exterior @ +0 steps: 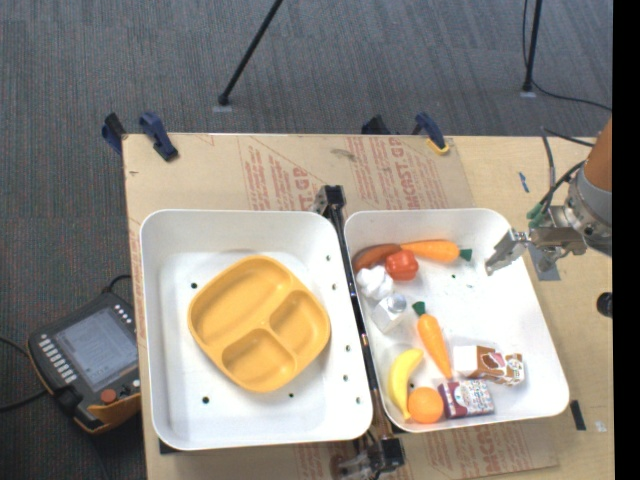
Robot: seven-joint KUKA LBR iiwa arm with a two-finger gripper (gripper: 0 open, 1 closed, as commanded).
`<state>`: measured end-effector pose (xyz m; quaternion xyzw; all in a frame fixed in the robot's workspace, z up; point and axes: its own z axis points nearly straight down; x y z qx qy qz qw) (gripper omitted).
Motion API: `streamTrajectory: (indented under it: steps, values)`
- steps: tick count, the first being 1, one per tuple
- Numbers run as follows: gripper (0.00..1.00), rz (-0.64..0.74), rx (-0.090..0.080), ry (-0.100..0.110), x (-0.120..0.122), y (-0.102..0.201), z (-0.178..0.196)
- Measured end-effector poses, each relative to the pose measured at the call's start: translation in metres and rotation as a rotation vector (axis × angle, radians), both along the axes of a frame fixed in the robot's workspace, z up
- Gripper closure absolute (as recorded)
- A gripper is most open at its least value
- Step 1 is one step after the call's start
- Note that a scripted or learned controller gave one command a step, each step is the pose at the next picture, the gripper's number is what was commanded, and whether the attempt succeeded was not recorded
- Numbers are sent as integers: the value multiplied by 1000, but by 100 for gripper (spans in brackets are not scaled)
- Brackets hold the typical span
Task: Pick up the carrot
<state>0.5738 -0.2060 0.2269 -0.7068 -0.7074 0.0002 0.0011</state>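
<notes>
My fingers (524, 251) look like bare grey metal, dull rather than polished. Below me the two white bins (160, 268) are smooth plastic with a soft sheen. The yellow tray (259, 323) is matt plastic. The carrot (434, 341) near the middle of the right bin has a smooth, slightly glossy plastic skin, as do the second carrot (432, 251), the banana (403, 379) and the tomato (401, 264). The small cartons (467, 399) look like printed, shiny card. The table (270, 173) is raw brown cardboard, matt and printed. The floor (120, 48) is rough grey carpet.
</notes>
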Motion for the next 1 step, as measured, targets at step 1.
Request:
streamTrajectory:
  steps: [1]
  values:
    - [0,0,2,4,-22,54,-137]
